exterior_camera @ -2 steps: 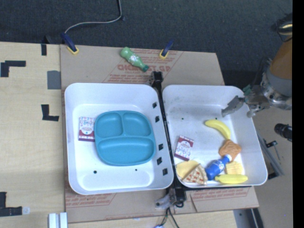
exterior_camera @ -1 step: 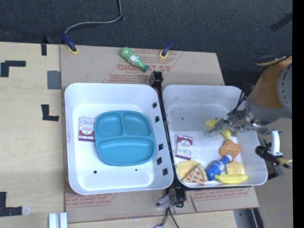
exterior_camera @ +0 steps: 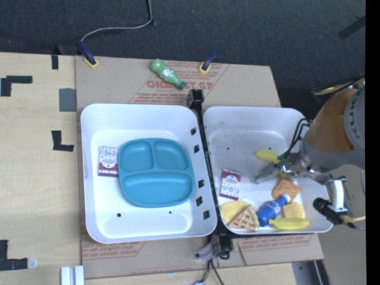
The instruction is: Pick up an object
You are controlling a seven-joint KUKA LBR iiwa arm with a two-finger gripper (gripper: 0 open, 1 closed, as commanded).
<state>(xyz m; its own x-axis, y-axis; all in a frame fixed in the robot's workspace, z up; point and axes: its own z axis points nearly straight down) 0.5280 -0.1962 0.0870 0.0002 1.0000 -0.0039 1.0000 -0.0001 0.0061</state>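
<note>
Here the arm [exterior_camera: 335, 126] reaches in from the right over the right bin [exterior_camera: 249, 119], its end effector [exterior_camera: 268, 172] low inside it with its fingers spread apart and nothing between them. Just above the end effector lies a small yellow piece [exterior_camera: 267, 155]; just right of it and below sits an orange toy [exterior_camera: 285, 190]. Along the bin's near edge lie a blue bottle [exterior_camera: 274, 209], a yellow banana [exterior_camera: 289, 224], a pizza slice [exterior_camera: 244, 219] and a yellow wedge [exterior_camera: 232, 208]. A red and white card [exterior_camera: 230, 183] rests near the bin's left wall. In the left bin [exterior_camera: 98, 119] a blue divided plate [exterior_camera: 157, 172] lies flat, with a second card [exterior_camera: 108, 160] touching its left edge. Beyond the bins, a green bottle [exterior_camera: 167, 73] lies on the cardboard [exterior_camera: 237, 82] covering the desk.
</note>
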